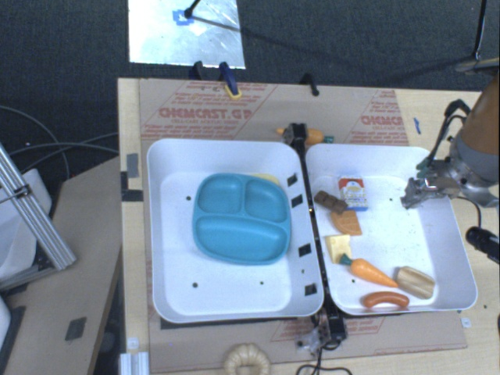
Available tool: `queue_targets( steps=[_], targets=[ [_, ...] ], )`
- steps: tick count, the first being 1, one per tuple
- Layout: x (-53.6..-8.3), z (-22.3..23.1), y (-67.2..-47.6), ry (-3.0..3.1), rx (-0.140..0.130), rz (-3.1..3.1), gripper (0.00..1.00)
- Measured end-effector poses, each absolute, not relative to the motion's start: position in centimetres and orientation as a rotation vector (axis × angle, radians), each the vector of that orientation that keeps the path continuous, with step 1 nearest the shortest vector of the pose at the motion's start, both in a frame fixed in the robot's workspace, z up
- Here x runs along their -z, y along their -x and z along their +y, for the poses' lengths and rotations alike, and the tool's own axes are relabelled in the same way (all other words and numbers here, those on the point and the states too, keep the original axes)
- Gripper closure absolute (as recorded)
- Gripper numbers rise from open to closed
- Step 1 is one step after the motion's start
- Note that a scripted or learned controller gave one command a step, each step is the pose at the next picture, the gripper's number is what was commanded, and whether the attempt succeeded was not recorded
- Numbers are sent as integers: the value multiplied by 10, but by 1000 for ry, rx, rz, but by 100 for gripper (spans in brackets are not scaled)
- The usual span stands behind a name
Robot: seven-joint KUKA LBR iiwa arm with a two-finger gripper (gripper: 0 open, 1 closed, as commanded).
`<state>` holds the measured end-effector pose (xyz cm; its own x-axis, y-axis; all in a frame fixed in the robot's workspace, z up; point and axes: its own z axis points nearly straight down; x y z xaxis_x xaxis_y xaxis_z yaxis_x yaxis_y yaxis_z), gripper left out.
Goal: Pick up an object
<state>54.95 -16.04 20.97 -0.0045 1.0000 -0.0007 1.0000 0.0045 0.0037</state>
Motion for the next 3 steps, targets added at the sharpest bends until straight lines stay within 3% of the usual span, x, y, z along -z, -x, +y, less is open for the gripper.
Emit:
queue_targets(
  steps=[1, 2, 3],
  targets=[
    [-225, -160, -551, -2214, -3, 2225, 100],
    [-218, -125, -596, -2208, -6, 2229, 100],
    [-232, -85, -624, -2211, -5, 2228, 100]
  ],
)
